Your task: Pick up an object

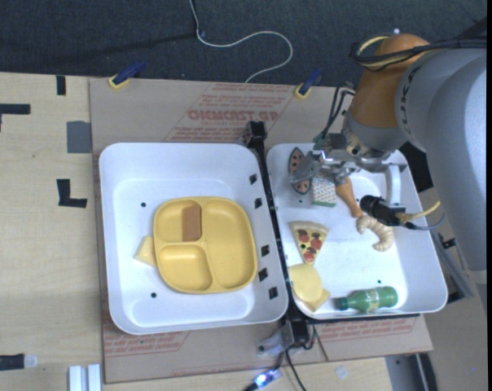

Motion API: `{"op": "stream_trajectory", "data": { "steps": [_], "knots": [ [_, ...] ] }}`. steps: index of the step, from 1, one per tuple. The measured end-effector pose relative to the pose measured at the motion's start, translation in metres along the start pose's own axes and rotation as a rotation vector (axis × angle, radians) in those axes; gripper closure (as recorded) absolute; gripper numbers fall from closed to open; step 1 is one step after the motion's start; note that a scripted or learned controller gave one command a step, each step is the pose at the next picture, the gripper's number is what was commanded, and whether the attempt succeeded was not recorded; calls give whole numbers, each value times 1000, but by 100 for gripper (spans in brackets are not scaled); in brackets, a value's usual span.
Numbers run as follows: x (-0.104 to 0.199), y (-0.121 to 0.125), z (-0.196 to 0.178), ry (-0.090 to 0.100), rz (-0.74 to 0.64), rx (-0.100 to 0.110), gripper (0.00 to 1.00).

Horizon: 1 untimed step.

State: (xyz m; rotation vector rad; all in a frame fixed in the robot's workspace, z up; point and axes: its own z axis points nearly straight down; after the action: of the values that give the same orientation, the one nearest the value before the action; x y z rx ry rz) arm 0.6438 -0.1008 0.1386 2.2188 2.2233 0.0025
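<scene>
My gripper (322, 172) is low over the back left part of the right bin (417, 255) and looks open. Just in front of its fingertips lies a small green and white item (322, 193); I see nothing held between the fingers. A brown, round, pizza-like piece (298, 163) lies at the gripper's left. A tan drumstick (348, 195) and a curled tan piece (379, 233) lie to its right. Nearer the front are a pizza slice (309, 240), a yellow cheese wedge (309, 287) and a green bottle (368, 300).
The left bin (124, 177) holds a yellow divided plate (230, 255) with a brown sausage piece (191, 221) on it and a pale yellow wedge (143, 251) tucked under its left edge. The grey arm (450, 112) overhangs the right bin's back right corner.
</scene>
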Motion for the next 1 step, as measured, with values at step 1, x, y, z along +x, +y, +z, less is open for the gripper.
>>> {"op": "stream_trajectory", "data": {
  "steps": [1],
  "knots": [
    [2, 3, -62, -1, 0, -1, 100]
  ]
}}
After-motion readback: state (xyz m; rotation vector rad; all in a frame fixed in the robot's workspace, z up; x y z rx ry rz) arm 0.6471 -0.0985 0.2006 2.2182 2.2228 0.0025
